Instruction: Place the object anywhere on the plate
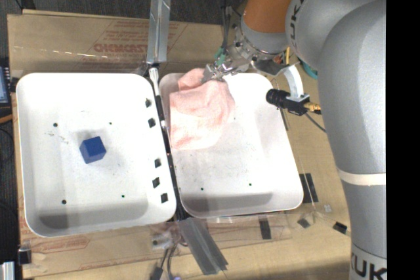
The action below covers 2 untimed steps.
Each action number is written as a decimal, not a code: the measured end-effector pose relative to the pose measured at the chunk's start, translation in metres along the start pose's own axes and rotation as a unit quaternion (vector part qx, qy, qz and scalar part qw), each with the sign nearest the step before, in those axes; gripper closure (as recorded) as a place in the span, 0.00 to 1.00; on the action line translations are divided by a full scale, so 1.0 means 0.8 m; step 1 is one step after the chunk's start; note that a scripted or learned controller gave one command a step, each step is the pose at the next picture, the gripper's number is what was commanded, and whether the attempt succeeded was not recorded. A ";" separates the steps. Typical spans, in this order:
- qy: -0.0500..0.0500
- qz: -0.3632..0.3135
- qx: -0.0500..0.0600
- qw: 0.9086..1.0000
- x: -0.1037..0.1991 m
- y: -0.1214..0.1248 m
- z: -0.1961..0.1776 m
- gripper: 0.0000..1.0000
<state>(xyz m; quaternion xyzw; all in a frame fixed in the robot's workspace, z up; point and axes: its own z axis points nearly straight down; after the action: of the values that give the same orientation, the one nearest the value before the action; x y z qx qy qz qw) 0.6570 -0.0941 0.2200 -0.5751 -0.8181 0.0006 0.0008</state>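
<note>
Soft, rumpled pink cloth (199, 109) in the right bin's (262, 170) far-left corner, no clear long axis; gripper (222, 69) pinches its top edge.

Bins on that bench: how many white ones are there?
2. The left bin holds a blue cube. The right bin holds a pink cloth, with the gripper at the cloth's top edge.

The two white bins (275, 187) look like smooth plastic with a soft shine. The pink cloth (197, 111) is matt and wrinkled. The blue cube (93, 149) looks matt. The arm (348, 42) has glossy grey shells.
</note>
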 end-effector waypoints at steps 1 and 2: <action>-0.001 -0.003 -0.001 1.000 0.001 0.001 -0.015 1.00; 0.000 -0.205 0.001 0.979 0.068 -0.025 -0.005 1.00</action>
<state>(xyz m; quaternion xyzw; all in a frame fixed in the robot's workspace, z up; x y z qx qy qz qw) 0.6200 -0.0497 0.2243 -0.3951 -0.9186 0.0009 0.0013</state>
